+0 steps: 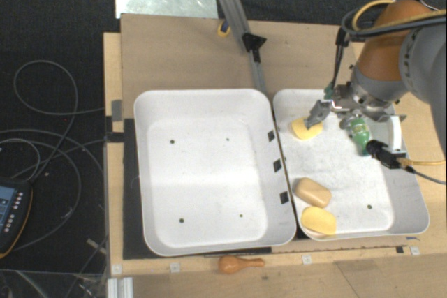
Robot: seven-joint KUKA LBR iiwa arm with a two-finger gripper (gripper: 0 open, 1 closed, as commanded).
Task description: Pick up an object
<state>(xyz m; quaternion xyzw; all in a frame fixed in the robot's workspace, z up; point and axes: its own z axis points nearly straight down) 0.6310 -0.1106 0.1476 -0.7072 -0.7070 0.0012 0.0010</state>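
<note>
My gripper [334, 116] hangs over the far part of the right bin [391, 220], fingers spread open and nothing between them. Its left finger [318, 112] is at the upper edge of a pale yellow piece [304, 130] lying on the bin floor. A small green object [360, 134] lies just beside the right finger [348, 121]. Nearer the front of the same bin lie a tan rounded lump [312, 192] and a yellow lump [318, 221], close to the bin's left wall.
The left bin [150, 150] adjoins the right one along a shared edge with black clips [277, 165]. A slanted metal pole [234, 3] crosses the back of the bench. An orange pear-shaped object [241, 263] lies on the bench in front of the bins.
</note>
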